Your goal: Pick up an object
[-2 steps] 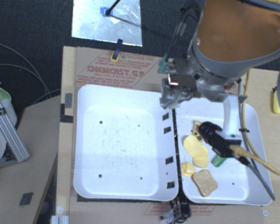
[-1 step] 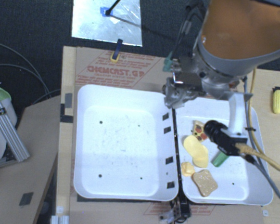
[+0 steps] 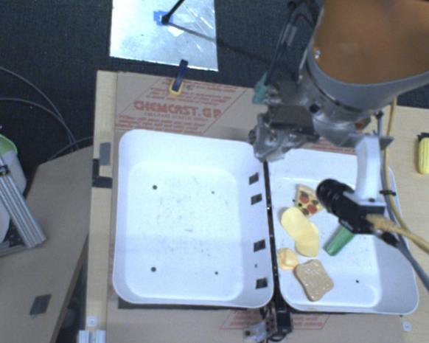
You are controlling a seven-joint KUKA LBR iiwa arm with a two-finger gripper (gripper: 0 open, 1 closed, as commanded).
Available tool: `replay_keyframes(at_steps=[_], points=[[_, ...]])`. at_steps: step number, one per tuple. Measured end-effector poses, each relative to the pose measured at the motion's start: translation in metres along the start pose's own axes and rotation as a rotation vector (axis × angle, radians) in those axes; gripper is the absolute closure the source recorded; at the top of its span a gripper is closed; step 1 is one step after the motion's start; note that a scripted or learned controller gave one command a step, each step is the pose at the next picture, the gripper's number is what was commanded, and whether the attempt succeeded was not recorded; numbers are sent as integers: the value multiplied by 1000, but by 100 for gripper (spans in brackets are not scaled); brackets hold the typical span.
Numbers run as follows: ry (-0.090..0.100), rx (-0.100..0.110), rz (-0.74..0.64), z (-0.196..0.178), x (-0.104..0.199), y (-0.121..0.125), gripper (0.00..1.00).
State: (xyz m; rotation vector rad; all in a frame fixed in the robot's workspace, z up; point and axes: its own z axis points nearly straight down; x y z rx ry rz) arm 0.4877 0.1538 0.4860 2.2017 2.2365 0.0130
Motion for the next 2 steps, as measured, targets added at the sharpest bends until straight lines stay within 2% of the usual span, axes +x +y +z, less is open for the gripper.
replay_keyframes(at_steps=[1,2], points=[[1,-2,-6,-11,0,1,100],[1,4,4,-39,86,-1,100]])
